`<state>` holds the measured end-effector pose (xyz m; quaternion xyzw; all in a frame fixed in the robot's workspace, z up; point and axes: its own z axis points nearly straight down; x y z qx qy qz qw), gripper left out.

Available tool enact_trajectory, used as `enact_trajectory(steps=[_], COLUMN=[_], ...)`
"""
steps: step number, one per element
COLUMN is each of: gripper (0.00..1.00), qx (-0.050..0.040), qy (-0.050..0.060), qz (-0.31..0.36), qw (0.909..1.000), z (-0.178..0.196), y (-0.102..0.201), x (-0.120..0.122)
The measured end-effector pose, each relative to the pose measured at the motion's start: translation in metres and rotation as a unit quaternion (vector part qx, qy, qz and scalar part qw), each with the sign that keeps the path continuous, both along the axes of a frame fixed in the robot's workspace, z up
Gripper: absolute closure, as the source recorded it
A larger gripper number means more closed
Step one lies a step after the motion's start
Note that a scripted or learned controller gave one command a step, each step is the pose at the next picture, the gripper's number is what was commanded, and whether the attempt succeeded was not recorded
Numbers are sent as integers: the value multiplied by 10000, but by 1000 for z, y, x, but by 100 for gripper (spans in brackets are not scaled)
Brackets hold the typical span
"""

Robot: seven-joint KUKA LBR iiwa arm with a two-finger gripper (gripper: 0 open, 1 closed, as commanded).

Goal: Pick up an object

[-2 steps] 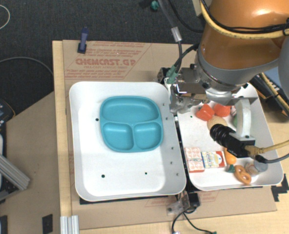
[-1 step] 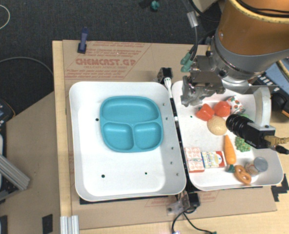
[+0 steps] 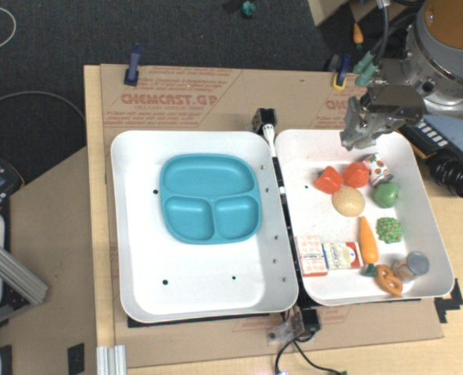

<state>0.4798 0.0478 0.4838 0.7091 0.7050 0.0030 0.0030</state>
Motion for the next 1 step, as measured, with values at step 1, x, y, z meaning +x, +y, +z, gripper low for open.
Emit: enact_trajectory(steps=[1], gripper=[100], qx=[-1], qy=[80], qz=[66], qw=[9999], z=[-56], y=[69], x=[-1])
